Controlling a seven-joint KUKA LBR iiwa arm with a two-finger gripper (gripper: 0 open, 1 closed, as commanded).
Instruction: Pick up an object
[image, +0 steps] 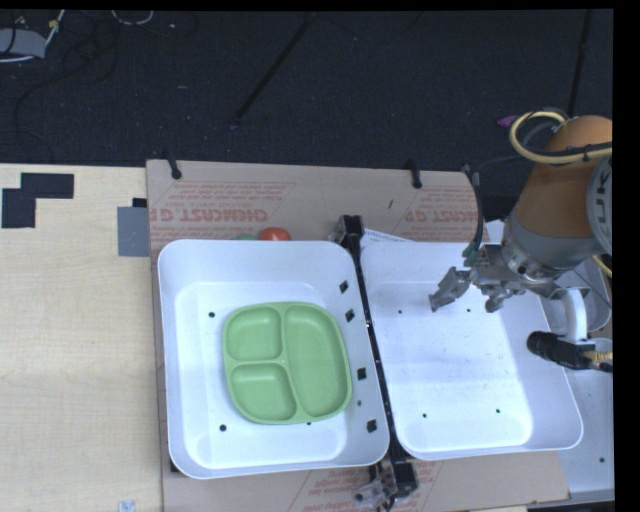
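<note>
One green plate (287, 362) at 9 o'clock from the spread, empty gripper (468, 290): light, stiff, slick; grab its rim.

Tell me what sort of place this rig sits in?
Likely a robotics lab test bench: two white bins on cardboard sheeting, a green divided plate as test item, loose cables behind.

From my station, the 2 bins, left bin (190, 300) and right bin (480, 400), read as smooth white plastic with a soft sheen. The green divided plate (288, 362) looks like matt moulded plastic. Under them I see printed brown cardboard (300, 205) (dull, papery) on a pale wood-grain worktop (70, 350). The claw (472, 290) looks like grey metal.
</note>
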